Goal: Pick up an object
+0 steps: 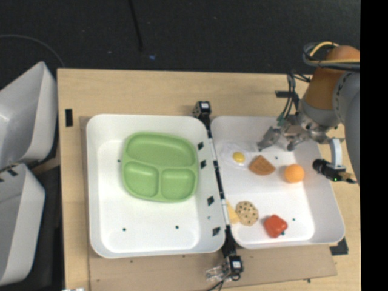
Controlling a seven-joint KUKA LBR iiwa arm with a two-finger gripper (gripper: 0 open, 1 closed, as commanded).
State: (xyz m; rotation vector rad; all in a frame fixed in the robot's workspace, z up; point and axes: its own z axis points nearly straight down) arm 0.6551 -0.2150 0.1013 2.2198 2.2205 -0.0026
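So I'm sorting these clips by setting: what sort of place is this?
Likely a robot lab's pick-and-place test bench, not a kitchen: two white bins clipped side by side on a wooden board, toy food like a cookie, and a green divided plate.

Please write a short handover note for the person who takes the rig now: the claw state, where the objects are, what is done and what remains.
Claw: open, holding nothing, above the upper part of the right bin.
Right bin holds: yellow piece, brown wedge, orange ball, cookie, red piece.
Left bin holds a green divided plate.
Done: no object picked up yet.
Left: lower the claw onto one object and lift it; the brown wedge and yellow piece look nearest.
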